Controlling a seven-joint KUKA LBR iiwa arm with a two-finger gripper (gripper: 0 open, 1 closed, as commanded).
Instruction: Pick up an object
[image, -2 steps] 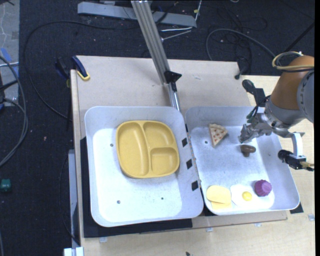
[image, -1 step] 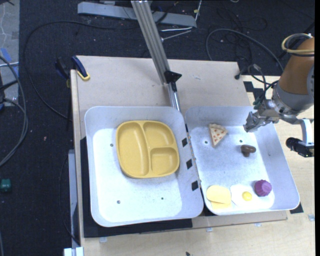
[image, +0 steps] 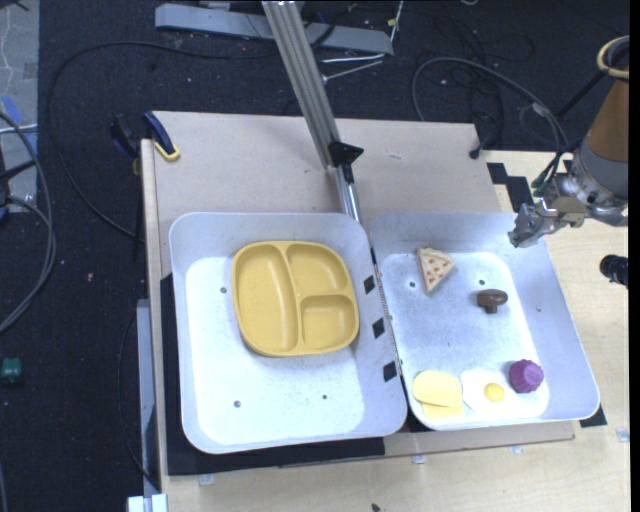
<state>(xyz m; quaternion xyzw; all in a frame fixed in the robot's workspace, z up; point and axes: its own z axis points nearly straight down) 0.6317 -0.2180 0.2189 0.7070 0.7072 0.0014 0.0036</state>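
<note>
Grey arm (image: 598, 190), orange band above wrist; small grey metallic end effector (image: 524, 229).

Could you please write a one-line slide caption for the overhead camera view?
Gripper above right white bin's far edge; pizza-slice toy, brown mushroom toy inside; yellow divided plastic plate in left bin.

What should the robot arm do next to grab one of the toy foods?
Probably move left and down toward the small brown mushroom-shaped toy. The gripper hangs over the upper right rim of the right white bin, holding nothing, and that toy lies nearest below it, apart from the tan pizza-slice toy, so there is room around it.
</note>
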